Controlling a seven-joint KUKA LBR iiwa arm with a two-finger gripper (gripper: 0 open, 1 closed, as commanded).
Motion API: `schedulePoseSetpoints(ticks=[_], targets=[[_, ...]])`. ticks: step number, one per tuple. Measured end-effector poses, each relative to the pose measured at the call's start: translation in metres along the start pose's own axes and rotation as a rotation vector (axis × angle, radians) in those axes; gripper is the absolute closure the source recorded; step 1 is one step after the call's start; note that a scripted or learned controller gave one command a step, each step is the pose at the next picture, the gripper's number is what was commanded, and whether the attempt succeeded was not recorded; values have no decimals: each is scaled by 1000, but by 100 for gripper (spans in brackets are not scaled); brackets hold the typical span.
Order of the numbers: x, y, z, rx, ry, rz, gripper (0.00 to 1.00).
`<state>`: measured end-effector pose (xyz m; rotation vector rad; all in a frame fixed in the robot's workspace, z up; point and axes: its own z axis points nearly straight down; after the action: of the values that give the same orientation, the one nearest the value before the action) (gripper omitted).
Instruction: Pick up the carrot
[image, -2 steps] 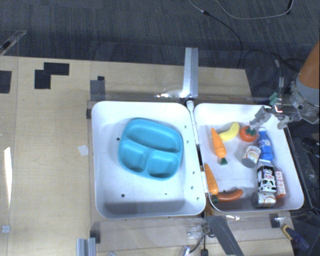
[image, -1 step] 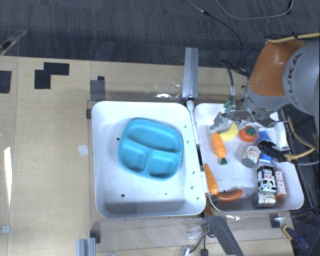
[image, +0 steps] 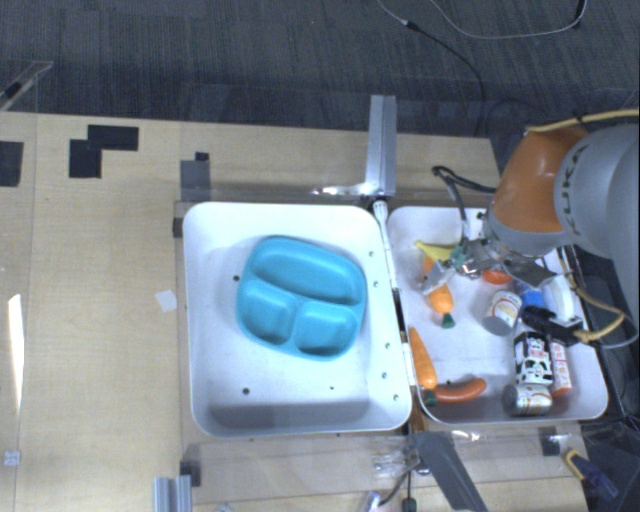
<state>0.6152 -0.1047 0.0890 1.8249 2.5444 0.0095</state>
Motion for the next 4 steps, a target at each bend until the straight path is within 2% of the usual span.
schedulePoseSetpoints(ticks=[1, 2, 3, 4], targets=[[1, 3, -12, -7, 0, -2, 100], [9, 23, -24, 4, 2, 126, 100], [26, 68, -97, 4, 2, 40, 100], [26, 68, -97, 4, 2, 40, 0]])
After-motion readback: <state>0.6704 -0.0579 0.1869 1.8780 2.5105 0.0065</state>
